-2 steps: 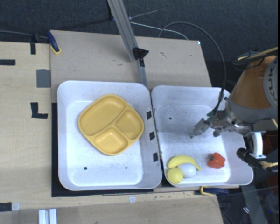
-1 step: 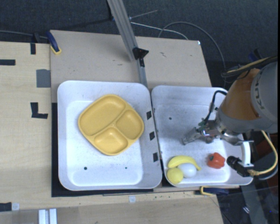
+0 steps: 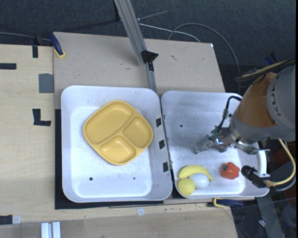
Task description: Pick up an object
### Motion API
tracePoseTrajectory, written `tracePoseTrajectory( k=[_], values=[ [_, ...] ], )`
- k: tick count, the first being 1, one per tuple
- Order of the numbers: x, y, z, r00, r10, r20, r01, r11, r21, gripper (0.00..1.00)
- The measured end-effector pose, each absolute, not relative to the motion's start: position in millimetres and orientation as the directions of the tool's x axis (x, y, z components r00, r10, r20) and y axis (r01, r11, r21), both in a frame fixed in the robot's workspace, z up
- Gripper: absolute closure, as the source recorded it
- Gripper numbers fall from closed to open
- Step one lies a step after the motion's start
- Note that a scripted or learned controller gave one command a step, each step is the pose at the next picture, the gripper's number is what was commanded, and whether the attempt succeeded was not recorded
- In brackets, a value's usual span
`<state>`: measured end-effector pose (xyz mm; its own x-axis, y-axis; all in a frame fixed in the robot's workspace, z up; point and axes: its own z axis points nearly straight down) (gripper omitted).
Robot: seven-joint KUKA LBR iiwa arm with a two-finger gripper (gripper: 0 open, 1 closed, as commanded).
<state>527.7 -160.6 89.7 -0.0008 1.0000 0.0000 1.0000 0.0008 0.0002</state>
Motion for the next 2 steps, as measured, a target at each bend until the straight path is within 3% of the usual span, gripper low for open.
tracePoseTrajectory(
  k=[1,2],
  values=[
    [527.5,-160,99,-0.002,1.000,0.001,1.000,0.002,-0.001,1.00],
    [533.4,-163,143,-0.001,1.000,-0.001,1.000,0.001,0.002,1.00]
  ],
)
